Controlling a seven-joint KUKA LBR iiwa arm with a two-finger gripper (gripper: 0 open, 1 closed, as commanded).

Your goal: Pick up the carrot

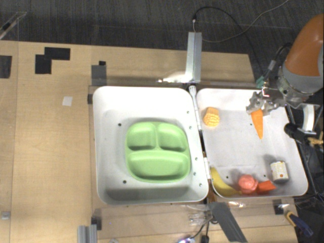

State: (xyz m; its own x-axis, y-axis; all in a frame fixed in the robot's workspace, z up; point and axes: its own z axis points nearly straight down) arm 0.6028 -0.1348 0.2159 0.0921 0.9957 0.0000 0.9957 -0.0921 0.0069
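The carrot [258, 124] is an orange cone pointing down toward the near side, in the upper right part of the right bin [235, 140]. Its thick top end sits between the fingers of my gripper [263, 105], which reaches in from the right and is shut on it. The grey wrist with its orange band [305, 49] rises above the bin's far right corner. The carrot's tip hangs over bare bin floor, apart from the other items.
A yellow corn piece [211, 117] lies near the right bin's left wall. Along its near edge lie a banana [221, 183], a pink-red fruit [247, 183], an orange-red item [266, 187] and a small white can [279, 170]. The left bin [109, 135] holds a green divided plate [157, 151].
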